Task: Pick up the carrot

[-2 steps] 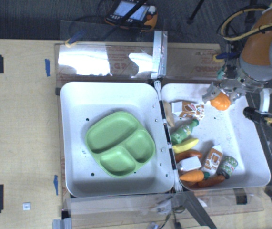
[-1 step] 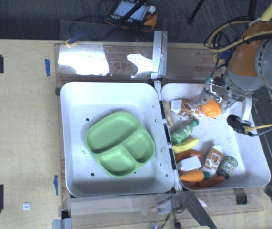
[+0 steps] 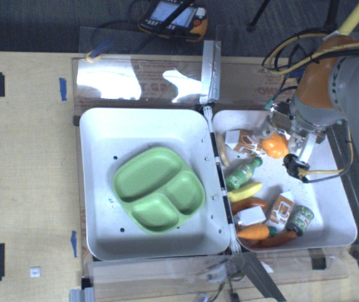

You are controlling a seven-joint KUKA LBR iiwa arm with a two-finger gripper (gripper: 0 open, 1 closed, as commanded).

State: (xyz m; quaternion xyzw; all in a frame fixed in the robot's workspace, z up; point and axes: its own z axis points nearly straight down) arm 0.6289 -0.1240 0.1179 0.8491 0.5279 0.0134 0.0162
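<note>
The claw (image 3: pixel 278 138) hangs over the upper part of the right bin (image 3: pixel 339 216), at the end of the grey arm (image 3: pixel 355 87) with its orange band (image 3: pixel 316 87). Whether the claw is wide or narrow cannot be told from this view. An orange ball-shaped object (image 3: pixel 275 146) sits directly at the claw; the view does not resolve whether it is gripped or merely lies beneath.

Just left of the claw lies a white-and-orange packet (image 3: pixel 247 142). Below and left of the claw is a green bottle (image 3: pixel 242 173), tilted, with a yellow banana (image 3: pixel 244 191) just beneath it. Further below stand a small carton (image 3: pixel 281 210) and a green can (image 3: pixel 301 219) side by side.

The carrot (image 3: pixel 253 232) lies well below the claw, near the lower rim of the right bin, close to the divide between the bins. A dark red item (image 3: pixel 278 239) touches it on the right.

Far left of the claw, the left bin (image 3: pixel 100 131) holds a green sectioned plate (image 3: pixel 159 189). Both bins rest on the tabletop (image 3: pixel 22 168).
</note>
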